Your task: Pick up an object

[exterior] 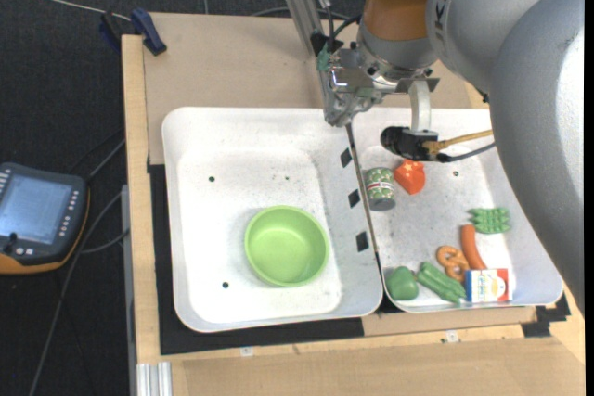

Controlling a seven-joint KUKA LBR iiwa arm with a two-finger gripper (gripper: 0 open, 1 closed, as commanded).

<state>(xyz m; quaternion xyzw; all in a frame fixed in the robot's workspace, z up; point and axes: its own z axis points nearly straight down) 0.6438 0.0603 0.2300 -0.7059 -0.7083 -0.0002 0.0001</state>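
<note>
Hovering over the far end of the seam where the two white bins meet, the end effector (334, 111) hangs from the grey arm that reaches in from the right; at this slant it cannot be told whether it is wide or narrow, and no object can be seen in its grasp. The things to pick lie mostly in the right bin (436, 213). Nearest the end effector, just beside the seam, stands a small can (379, 187) with a green label, and a red toy (409, 177) touches its upper right side. Toward the near edge lie a green pepper (402, 283), a green pod (441, 283), a pretzel (452, 260), a red sausage (471, 246), a leafy green piece (490, 219) and a small carton (486, 285). The left bin (232, 167) holds a green bowl (286, 244), upright. A blue clamp (148, 31) sits at the table's (223, 60) far left corner.
</note>
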